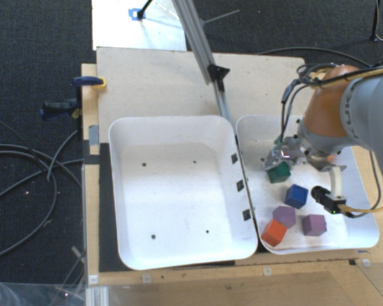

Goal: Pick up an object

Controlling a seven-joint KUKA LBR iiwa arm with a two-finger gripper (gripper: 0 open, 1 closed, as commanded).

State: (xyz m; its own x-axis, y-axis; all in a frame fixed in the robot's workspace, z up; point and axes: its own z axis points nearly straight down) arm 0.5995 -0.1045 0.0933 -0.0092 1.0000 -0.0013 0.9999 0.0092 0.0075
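A single fixed camera looks down at a slant from above the desk (179, 81), far enough back to take in both white bins (179, 190), the surrounding floor, and the hand (277, 158) on the right.

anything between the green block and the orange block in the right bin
Camera view: one light purple block sits between the green block and the orange block, close to the orange one, on the right bin.

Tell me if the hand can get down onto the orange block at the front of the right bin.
Probably yes. The orange block lies uncovered near the bin's front left corner, with the purple block close behind it. The hand is over the green block, farther back.
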